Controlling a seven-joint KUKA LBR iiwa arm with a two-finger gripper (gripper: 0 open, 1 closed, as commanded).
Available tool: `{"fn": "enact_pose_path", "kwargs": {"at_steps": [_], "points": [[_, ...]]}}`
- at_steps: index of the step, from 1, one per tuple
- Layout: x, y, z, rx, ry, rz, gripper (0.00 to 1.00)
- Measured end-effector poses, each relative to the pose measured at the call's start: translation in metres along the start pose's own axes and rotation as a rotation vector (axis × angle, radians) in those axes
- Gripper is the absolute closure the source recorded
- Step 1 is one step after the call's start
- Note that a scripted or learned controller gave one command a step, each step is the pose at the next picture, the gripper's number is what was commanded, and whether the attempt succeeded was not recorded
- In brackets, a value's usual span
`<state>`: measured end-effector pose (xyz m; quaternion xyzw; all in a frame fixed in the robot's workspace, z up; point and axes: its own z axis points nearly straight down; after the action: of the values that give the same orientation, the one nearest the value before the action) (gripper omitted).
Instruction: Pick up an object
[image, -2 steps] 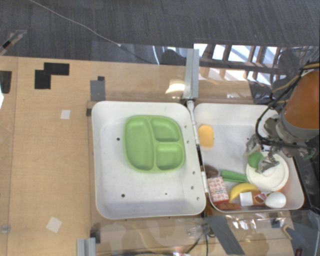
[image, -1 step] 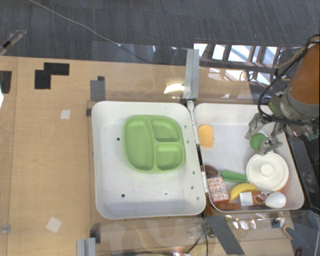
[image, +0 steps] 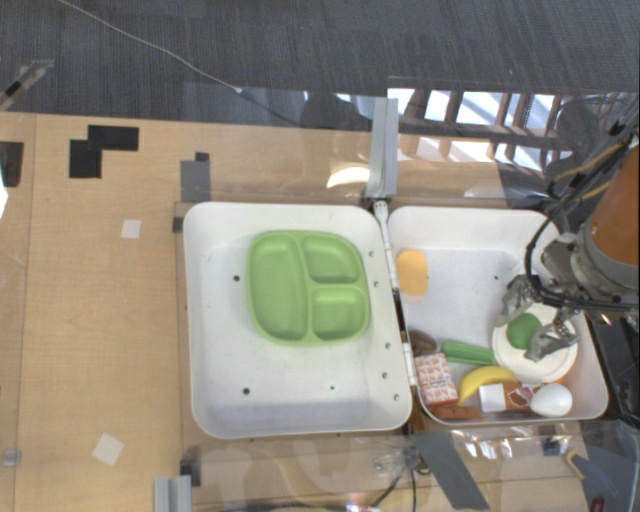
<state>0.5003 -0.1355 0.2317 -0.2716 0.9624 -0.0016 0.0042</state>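
One small carton (image: 434, 377) bears red print, unreadable; gripper (image: 537, 322) nearby.

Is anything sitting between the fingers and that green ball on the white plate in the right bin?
Nothing visible does. The gripper hangs right over the round green ball on the small white plate, fingers straddling it. The yellow banana and white egg lie below, clear.

- Arm (image: 612, 225) enters from the right edge, grey, with the orange band showing above the wrist.
- Wrist points steeply down.
- Claw (image: 535, 320) set low, its two metal fingers (image: 549, 340) spread apart, one on each side.
- Dark cables loop beside the wrist.
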Motion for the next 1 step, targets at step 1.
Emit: {"fn": "enact_pose_path", "kwargs": {"at_steps": [1], "points": [[0.0198,-0.0706,0.0509,-0.002,0.001,-0.316,1.0]]}}
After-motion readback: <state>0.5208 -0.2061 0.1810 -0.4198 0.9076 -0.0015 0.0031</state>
